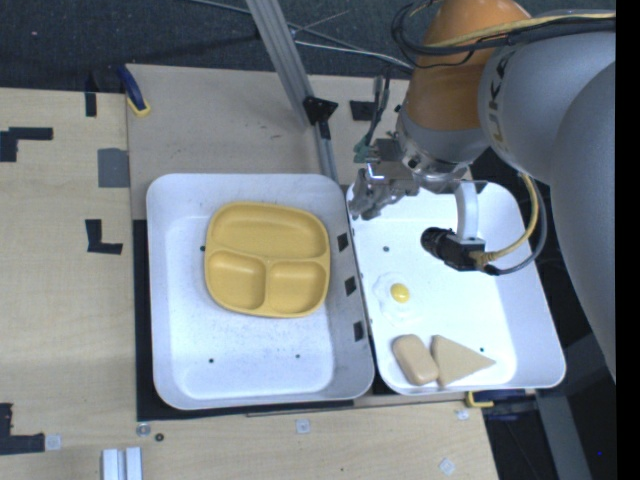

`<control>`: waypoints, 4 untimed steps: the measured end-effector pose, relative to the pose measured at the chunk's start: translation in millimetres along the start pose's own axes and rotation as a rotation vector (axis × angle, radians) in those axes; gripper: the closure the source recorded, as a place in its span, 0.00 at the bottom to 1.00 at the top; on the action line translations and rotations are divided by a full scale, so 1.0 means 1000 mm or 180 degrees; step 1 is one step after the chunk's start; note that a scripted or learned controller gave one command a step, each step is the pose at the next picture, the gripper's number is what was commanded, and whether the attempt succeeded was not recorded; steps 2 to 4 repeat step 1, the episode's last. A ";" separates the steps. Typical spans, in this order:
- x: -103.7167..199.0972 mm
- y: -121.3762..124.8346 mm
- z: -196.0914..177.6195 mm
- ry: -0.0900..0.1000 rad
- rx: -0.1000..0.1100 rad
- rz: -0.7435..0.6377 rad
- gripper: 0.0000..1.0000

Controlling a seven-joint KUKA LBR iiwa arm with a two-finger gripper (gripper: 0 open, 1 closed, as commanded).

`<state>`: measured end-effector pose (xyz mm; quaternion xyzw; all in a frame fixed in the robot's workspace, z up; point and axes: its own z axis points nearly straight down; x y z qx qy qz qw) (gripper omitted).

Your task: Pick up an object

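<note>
1. Nearest the camera, along the bottom edge, the wooden bench (70,368) carries black tape marks, and a small yellow clip (478,399) sits just under the right bin's front rim.
2. In the right bin (540,363), at about 6 o'clock of its floor, two pieces of toy food lie side by side and touching: a tan bread roll (413,358) and, at its 3 o'clock, a pale wedge (460,358) pointing right.
3. A little farther in, near the middle of that bin and toward its left wall, lies a fried egg (399,293), white with a yellow yolk, apart from the roll and the wedge.
4. The left bin (180,368) holds a yellow divided plate (267,258), lying flat in the far half of its floor, around 12 o'clock from the bin's centre.
5. At the right bin's far left corner, about 11 o'clock, the gripper (372,200) hangs over the rim between the two bins. Whether its claw is released or clenched I cannot tell; nothing can be seen in it.
6. Behind it rise the arm's orange band (455,58) and grey body (570,98), with a black cable fitting (450,248) over the bin.
7. Farthest, a grey metal bar (285,58) slants up from the bins toward 12 o'clock.
</note>
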<state>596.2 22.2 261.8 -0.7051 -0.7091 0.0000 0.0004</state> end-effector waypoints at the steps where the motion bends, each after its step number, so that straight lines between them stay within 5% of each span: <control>1: 0.042 0.018 0.006 -0.0001 0.0000 0.0002 1.00; 4: 0.042 0.018 0.006 -0.0001 0.0000 0.0002 1.00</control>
